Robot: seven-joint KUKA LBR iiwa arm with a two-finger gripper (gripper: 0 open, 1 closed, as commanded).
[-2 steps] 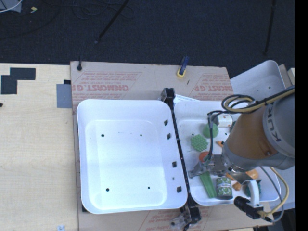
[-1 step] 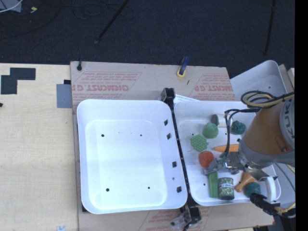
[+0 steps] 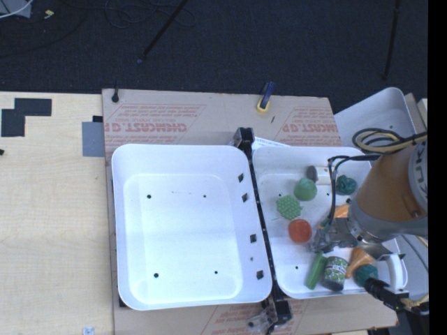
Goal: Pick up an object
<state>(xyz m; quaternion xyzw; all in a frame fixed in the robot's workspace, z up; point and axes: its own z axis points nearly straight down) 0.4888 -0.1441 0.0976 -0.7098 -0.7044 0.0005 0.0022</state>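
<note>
Arm in from the right, gripper (image 3: 327, 237) low over the right bin (image 3: 279, 169); finger spread unclear, nothing visibly held. Red ball (image 3: 299, 230) just left of gripper, nearly touching. Green textured ball (image 3: 288, 206) beyond it, darker green ball (image 3: 305, 188) farther still. Green marker (image 3: 315, 271) and green-labelled can (image 3: 335, 271) just near-side of gripper, by the bin's near wall. Orange piece (image 3: 360, 257) and teal object (image 3: 366, 273) right of the can. Left bin (image 3: 126, 187) alongside.
</note>
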